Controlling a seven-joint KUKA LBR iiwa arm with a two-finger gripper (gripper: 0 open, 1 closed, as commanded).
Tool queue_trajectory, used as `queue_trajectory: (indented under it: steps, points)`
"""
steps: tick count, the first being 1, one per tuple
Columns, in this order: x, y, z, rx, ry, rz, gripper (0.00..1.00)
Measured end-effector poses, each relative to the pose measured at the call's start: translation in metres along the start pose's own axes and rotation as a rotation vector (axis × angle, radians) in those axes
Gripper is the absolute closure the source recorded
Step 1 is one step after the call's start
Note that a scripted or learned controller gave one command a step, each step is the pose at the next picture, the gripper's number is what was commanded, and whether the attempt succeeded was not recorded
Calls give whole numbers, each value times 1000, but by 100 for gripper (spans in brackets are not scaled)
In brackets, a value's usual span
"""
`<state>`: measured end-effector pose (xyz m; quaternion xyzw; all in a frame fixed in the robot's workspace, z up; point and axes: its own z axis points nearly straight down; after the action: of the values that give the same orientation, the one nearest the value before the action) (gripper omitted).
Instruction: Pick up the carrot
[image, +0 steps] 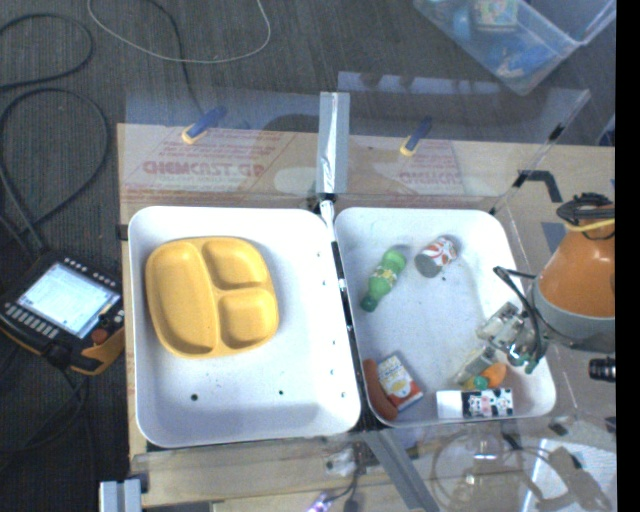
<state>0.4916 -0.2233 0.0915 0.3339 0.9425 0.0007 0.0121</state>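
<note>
One gripper (497, 340), jaw state I cannot tell, hovers by the carrot (490, 378); crowding boxes nearby may spoil the grab

Grey arm (590, 300); broad orange band, black cables, pale metallic end effector (505, 335)

robot lab: teach pendant (65, 310), cables (60, 120), bins (240, 420).

Both bins (240, 415) look like smooth white plastic with a slight sheen. The yellow divided tray (211, 295) is matt plastic. The worktop (250, 165) beneath looks like plain brown cardboard.
</note>
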Motion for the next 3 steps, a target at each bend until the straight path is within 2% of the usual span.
queue_trajectory:
  steps: [1,2,3]
  points:
    - [-2,2,-11,-5,-5,0,100]
    - [-5,4,0,7,11,439,100]
    - [-5,7,-9,5,11,435,100]
